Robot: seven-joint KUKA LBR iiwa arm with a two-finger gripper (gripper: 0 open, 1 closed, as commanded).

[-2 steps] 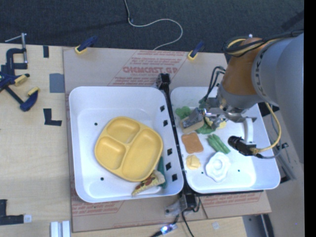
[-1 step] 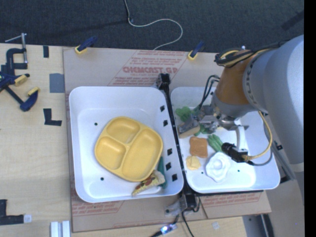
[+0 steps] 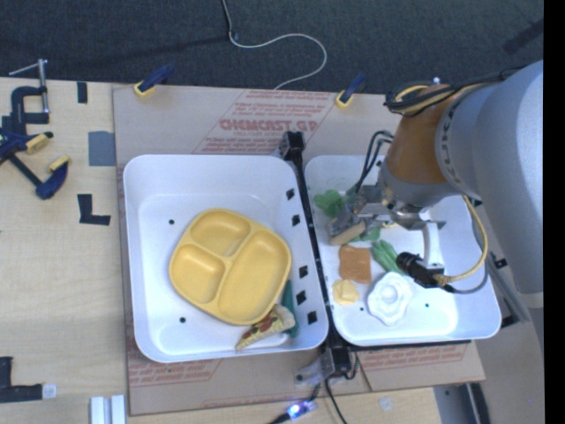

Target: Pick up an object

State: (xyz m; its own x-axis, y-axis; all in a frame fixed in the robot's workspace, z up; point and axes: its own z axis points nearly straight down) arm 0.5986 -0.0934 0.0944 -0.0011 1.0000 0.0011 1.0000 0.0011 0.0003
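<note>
As the arm reaches in from the right, its gripper [image 3: 360, 222] hangs low over the right bin [image 3: 468, 321], the landmark for every place below.

Near rim of right bin: a white fried-egg toy [image 3: 388, 297] lies just inside, with a small yellow cube [image 3: 345, 291] beside it on the divider side.

Middle of right bin: a tan toast piece [image 3: 355, 262] lies flat; a green pod [image 3: 386, 258] lies just beside it, long axis running slantwise.

Gripper: directly beyond the toast, toward the far rim, at a pale stick-like piece [image 3: 344, 233].

Jaws: cannot tell whether open, closed or gripping; wrist and cabling mask the tips.

Key relation: the stick lies at or just under the tips, long axis slanting toward the divider; judged the likely target, the toast next nearest.

Far corner of right bin: a green leafy toy [image 3: 328, 202] against the divider.

Left of right bin: the left bin [image 3: 141, 237] holds a yellow tray [image 3: 229, 265] and a pizza slice [image 3: 265, 328].

Surface: cardboard sheet [image 3: 256, 126] on a wooden bench [image 3: 53, 281], clamps [image 3: 26, 144] at its left.

Room: dark carpet [image 3: 115, 16] beyond, crossed by a white cable [image 3: 282, 47].
</note>
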